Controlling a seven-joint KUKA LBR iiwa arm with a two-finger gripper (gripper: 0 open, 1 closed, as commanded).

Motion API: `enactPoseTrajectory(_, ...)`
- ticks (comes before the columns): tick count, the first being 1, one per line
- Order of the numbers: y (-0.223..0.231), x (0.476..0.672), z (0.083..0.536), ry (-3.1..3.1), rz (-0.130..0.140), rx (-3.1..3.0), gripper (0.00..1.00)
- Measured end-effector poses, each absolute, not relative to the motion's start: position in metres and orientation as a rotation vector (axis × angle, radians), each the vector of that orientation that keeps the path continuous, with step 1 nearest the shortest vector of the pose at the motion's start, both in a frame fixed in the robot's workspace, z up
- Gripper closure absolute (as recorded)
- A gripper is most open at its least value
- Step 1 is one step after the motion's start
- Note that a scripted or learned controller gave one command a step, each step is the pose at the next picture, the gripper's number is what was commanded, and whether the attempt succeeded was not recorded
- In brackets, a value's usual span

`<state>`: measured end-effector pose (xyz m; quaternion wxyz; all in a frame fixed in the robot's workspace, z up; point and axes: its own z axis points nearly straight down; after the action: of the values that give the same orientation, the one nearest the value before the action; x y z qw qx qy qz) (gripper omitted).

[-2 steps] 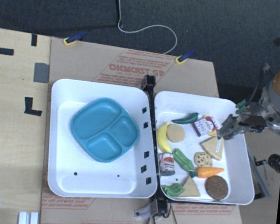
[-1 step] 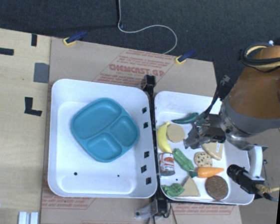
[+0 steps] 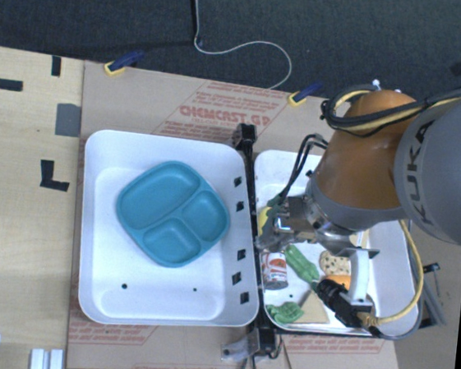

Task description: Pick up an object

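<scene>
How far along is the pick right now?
Done: the arm is over the right bin, above its clutter. In hand: nothing seen held; the can and green pieces lie in the bin. Left: grasp and lift. The blue tray sits in the left bin.

Grey arm (image 3: 448, 163), orange band (image 3: 365, 149), black and yellow cables (image 3: 402, 311)

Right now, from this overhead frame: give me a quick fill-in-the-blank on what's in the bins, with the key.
1. The blue plate lies in the ____ bin of this view.
2. The plate has ____ compartments.
3. The arm hangs over the ____ bin.
4. The small can lies in the ____ bin.

Missing words: left; three; right; right
</scene>
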<state>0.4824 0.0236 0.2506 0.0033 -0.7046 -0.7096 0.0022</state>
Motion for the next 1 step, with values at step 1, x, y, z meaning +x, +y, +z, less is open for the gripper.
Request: enactPoseTrajectory(1, 0.0013, 0.4844, 0.3342, -2.225, -0.007, -2.225, 1.00)
